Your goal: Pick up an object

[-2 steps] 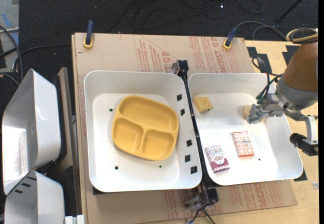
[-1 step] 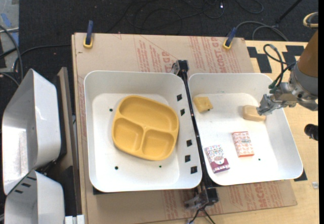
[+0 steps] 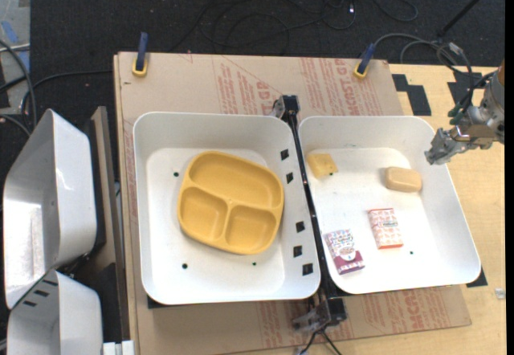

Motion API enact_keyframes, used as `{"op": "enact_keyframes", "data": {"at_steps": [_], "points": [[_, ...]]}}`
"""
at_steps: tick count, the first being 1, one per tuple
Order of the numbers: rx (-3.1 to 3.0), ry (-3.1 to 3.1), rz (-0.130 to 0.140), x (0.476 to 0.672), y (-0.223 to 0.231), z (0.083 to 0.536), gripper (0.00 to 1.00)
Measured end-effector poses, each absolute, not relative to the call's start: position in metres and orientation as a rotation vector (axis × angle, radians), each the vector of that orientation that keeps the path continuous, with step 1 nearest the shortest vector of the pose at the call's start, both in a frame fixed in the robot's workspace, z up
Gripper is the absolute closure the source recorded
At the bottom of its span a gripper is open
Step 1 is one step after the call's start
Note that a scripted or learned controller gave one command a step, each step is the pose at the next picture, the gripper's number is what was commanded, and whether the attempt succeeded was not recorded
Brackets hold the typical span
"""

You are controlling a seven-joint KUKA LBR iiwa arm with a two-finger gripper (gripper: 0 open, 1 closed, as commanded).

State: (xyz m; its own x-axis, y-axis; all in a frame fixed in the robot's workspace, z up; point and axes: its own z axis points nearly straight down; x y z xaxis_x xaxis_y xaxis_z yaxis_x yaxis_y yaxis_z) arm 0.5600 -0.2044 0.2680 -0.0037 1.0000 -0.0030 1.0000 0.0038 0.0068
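Grey jaws [image 3: 440, 154] hover over right bin's rim [image 3: 438, 136].

Robot body at the right edge of the camera view, small portion visible; gripper [image 3: 442, 151] is grey metal, dull finish, ending in a darker grey, angular tip; above it a lighter silver-grey block with boxy edges; a touch of green and a dark patch on the upper housing; thin dark cable [image 3: 401, 41] curving toward the wrist area; sliver of orange at the very edge; finer detail blurred.
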Motion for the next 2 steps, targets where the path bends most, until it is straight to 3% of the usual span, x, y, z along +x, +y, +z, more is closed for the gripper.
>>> {"op": "enact_keyframes", "data": {"at_steps": [1,2], "points": [[2.215,2.224,0.002,0.561,-0.204,0.279,1.00],[2.214,2.231,0.000,0.571,-0.150,0.264,1.00]]}}
